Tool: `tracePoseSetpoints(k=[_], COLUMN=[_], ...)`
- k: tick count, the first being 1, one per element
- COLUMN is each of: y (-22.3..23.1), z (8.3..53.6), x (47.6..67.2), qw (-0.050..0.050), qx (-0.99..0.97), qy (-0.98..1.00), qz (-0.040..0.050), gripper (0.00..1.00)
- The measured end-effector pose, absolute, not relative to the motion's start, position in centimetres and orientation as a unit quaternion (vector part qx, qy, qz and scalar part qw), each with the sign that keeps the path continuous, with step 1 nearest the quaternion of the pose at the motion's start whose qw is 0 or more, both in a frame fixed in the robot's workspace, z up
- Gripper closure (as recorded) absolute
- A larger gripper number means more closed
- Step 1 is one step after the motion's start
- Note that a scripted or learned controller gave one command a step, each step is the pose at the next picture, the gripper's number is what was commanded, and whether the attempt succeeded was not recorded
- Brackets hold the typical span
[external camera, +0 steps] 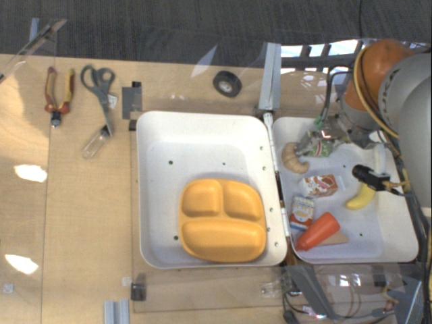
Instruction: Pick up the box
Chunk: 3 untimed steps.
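Note:
A small white and red box (320, 184) lies flat in the middle of the right bin (398, 252). A second small carton (302, 209), white with blue and red print, sits just below and left of it. My gripper (318, 142) hangs over the far left part of this bin, above the box and apart from it. It is close to a tan croissant (293, 157), with something green and grey under its tip. That clutter hides its fingertips.
An orange carrot (318, 231) lies at the right bin's near left, and a yellow banana (361, 196) to the right of the box. The left bin (162, 140) holds a yellow compartment tray (221, 219). Scissors (101, 93), pliers (57, 94) and a tape roll (227, 83) lie on the bench.

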<state>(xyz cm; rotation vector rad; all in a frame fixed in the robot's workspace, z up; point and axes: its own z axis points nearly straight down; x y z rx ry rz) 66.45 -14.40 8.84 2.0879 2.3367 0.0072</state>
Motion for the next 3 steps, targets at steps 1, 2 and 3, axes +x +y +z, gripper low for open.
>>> tracePoseSetpoints(k=[1, 2, 3], y=[-13.0, -14.1, -13.4], z=[8.9, 8.7, 9.0], x=[58.3, 64.4, 56.5], qw=[0.005, 0.004, 0.005], qx=[0.631, 0.661, 0.662], qy=[0.776, 0.750, 0.749], qz=[0.0032, 0.0021, 0.0035], gripper=[0.00, 0.00, 0.00])
